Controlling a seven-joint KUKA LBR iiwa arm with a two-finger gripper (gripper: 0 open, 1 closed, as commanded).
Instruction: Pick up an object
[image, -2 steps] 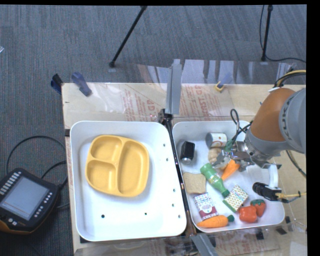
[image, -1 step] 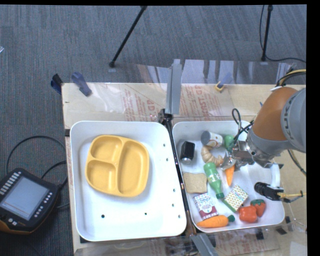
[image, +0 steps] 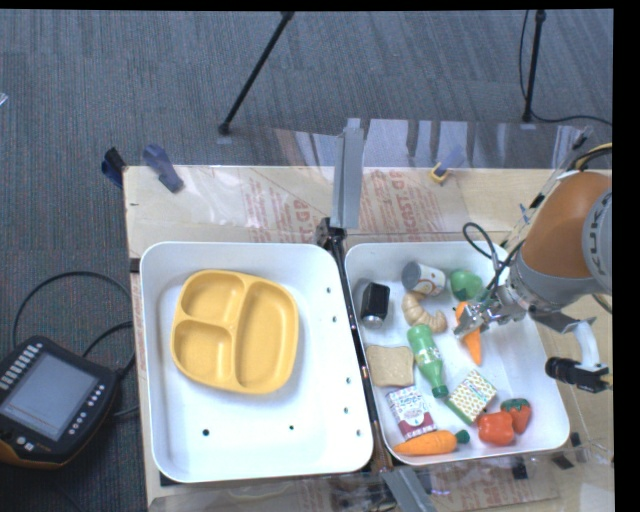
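Small tapered orange toy carrot (image: 473, 345), in the right white bin (image: 548, 375) beside the green plastic bottle (image: 428, 360), long axis near-vertical in view, tip pointing downward, directly beneath the gripper (image: 478, 318), whose jaws' opening cannot be told.

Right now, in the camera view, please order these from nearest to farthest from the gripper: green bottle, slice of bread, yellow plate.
From the gripper:
1. Green bottle, just left of it, right bin.
2. Slice of bread, further left, same bin.
3. Yellow plate, left bin.

The arm (image: 560, 240) reaches in from the right, wrist angled down and leftward.
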